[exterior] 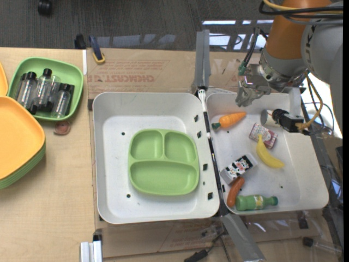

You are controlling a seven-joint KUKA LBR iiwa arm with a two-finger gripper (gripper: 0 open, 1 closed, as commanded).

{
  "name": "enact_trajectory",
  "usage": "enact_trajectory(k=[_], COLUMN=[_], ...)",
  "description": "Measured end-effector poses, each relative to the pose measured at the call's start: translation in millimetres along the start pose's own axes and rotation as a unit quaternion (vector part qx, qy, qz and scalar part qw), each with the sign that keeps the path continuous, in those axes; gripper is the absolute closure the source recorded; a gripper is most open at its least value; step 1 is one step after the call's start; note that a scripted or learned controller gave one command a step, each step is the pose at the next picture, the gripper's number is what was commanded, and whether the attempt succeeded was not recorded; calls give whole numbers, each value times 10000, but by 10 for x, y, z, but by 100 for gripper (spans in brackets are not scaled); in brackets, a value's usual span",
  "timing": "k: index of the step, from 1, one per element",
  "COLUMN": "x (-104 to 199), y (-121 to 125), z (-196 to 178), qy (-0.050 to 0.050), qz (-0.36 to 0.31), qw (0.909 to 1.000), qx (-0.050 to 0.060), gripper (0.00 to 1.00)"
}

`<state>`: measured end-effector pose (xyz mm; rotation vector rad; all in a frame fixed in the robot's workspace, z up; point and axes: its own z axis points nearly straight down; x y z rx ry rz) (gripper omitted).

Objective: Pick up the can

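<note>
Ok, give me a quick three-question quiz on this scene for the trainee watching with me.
1. True or false: the can lies in the left bin.
2. Which thing lies nearest the pincer? A) green bottle B) carrot C) green plate
3. Fill in: the yellow fruit just below the can in the camera view is a ____.

Key
1. False: it lies in the right bin.
2. B: the carrot is just below the pincer in the view; the green bottle and green plate lie farther off.
3. banana
</note>
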<state>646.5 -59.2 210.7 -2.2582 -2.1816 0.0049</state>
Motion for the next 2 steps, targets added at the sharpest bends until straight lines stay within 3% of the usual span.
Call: enact_trajectory(k=[1, 2], x=[161, 364], y=[117, -399], z=[-382, 151], qy=[-3, -2], qz=[91, 210], qw=[10000, 9998], qx=[-13, 3], gripper=[100, 100])
